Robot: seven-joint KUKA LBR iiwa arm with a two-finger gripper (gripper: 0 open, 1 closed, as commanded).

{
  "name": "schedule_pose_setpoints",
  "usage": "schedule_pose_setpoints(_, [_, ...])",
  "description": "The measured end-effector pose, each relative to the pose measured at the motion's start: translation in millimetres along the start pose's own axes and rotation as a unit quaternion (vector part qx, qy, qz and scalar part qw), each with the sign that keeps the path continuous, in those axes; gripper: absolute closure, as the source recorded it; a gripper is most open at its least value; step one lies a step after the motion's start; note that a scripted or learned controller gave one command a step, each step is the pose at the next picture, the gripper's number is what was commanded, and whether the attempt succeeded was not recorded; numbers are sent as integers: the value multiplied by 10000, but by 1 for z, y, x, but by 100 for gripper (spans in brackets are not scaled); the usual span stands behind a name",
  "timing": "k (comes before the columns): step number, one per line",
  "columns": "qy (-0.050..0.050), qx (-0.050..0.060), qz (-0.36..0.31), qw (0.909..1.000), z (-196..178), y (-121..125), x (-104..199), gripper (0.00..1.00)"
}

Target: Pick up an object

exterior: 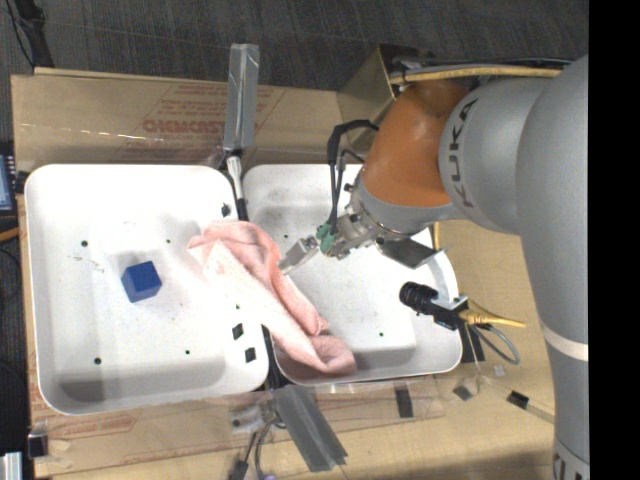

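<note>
Nearly at the cloth: the gripper (298,254) is low over the right bin (400,353), beside the pink cloth (285,298).
Whether it is spread or closed cannot be told. The cloth drapes over the rim into the left bin (60,268); pinching a raised fold and lifting straight up should work best.

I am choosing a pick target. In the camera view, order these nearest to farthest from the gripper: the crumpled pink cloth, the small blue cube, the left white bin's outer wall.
1. Crumpled pink cloth, right beside the gripper.
2. Small blue cube, further toward the view's left.
3. Left white bin's outer wall, at the far left.
</note>
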State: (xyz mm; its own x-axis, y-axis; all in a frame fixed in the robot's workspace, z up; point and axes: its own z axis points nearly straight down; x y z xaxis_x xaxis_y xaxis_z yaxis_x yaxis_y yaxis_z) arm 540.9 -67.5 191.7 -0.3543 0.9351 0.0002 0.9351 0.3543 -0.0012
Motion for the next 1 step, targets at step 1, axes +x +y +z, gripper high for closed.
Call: schedule_pose_setpoints(1, [-6, -3, 330, 9995, 0, 4, 2, 0])
